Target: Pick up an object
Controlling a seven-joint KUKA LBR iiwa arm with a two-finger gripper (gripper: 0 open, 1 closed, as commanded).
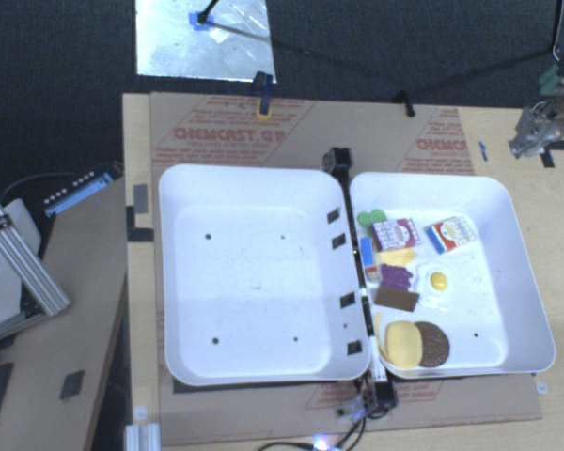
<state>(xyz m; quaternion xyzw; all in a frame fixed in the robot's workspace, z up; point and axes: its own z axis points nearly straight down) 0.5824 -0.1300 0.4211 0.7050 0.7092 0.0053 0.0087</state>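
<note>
On a tan table (263, 130) over dark carpet, the end effector (542, 132), its state impossible to tell, hangs at the far right edge with toy food (409, 280) clustered below-left in the right bin (517, 252); approach hasn't begun, so descent comes next.

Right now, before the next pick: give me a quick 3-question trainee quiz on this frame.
1. True or false: the toys lie in the left bin.
2. Multiple choice: the fried egg lies A) in the right bin B) on the cardboard C) in the left bin.
3. Fill in: next to the yellow disc, on its right, lies a ___ disc.

Key: 1 false, they cluster in the right bin near the divider. 2 A. 3 brown.
</note>
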